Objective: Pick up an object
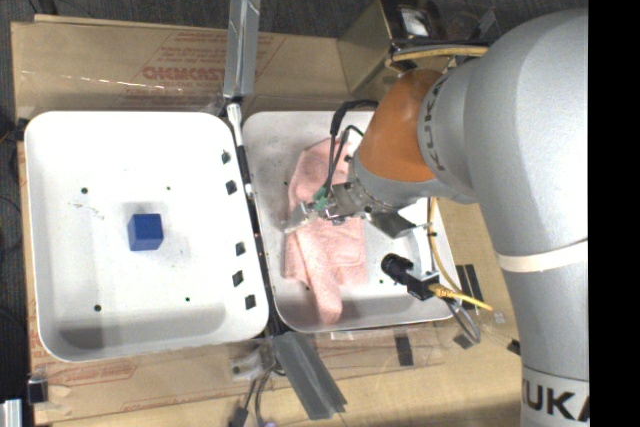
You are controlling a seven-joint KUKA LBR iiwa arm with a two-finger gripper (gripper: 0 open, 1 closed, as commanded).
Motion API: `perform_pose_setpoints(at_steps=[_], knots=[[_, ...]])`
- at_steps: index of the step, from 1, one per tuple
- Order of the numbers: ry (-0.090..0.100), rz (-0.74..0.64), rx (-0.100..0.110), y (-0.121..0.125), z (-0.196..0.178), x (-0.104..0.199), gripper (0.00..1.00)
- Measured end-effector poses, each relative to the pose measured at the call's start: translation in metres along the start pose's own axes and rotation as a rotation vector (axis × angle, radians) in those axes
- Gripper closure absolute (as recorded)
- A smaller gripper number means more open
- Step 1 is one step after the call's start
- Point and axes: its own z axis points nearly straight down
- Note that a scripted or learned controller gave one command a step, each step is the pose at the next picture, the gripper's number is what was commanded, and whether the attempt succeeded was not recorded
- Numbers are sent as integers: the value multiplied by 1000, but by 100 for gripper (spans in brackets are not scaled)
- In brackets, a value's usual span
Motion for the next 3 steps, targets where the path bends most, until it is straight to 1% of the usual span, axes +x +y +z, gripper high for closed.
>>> perform_pose_setpoints(at_steps=[1, 2, 3], knots=[[1, -4, 3, 0, -9, 1, 100], [0, -7, -1, 58, -103, 40, 100], [-1, -48, 0, 91, -183, 46, 100]])
